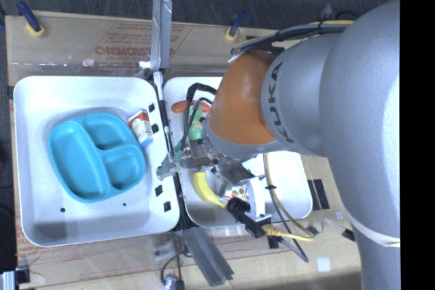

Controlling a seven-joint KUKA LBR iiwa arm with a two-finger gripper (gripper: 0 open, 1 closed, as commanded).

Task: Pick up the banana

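Two shallow white bins sit side by side on the counter, the left bin (27, 146) and the right bin (299, 180), with a narrow divider between them. The grey arm (340, 92), with its orange band (241, 98), reaches over the right bin and hides most of its floor. The jaws (197, 161) hang low near that bin's left wall, close to the divider; the wrist and its cabling cover them from above, so I cannot tell how they stand or whether anything is between them.

The banana (206, 189) lies in the right bin toward its front left corner, just below the wrist. Only a curved yellow part of it shows, the rest hidden under the arm. Whether the jaws touch it cannot be made out.

Just beside the banana's right end lies a small red and white item (238, 193). An orange piece (179, 106) shows near the right bin's back left corner. In the left bin a blue compartment tray (95, 154) lies flat, with a small packet (141, 127) touching its right rim near the divider.
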